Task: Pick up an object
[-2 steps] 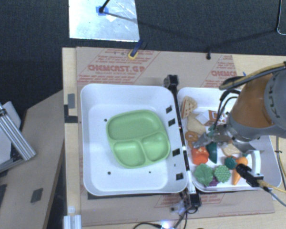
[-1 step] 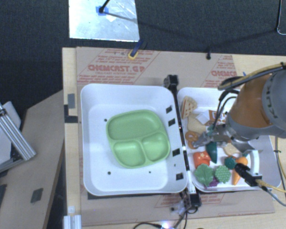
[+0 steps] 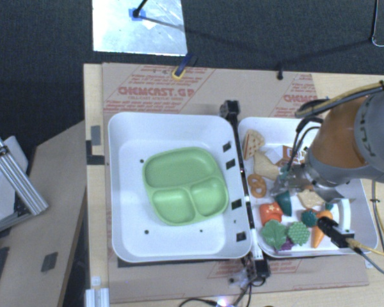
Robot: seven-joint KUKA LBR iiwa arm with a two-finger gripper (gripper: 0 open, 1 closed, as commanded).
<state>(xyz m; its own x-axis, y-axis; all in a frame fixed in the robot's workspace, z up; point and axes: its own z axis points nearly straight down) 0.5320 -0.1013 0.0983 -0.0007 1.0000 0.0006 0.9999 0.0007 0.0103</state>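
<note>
Gripper (image 3: 287,185) sits low in right bin (image 3: 365,230), over the toy food near a teal piece (image 3: 284,203). Can't tell its grasp state. Green tray (image 3: 182,185) in left bin (image 3: 125,171).

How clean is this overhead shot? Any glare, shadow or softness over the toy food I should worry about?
Camera view: light is even and soft overall; the shiny sheet at the top glares bright; the green plate reads clearly; the arm covers part of the right bin and shades the toy food near it; small items look slightly blurry, edges hard to separate.
</note>
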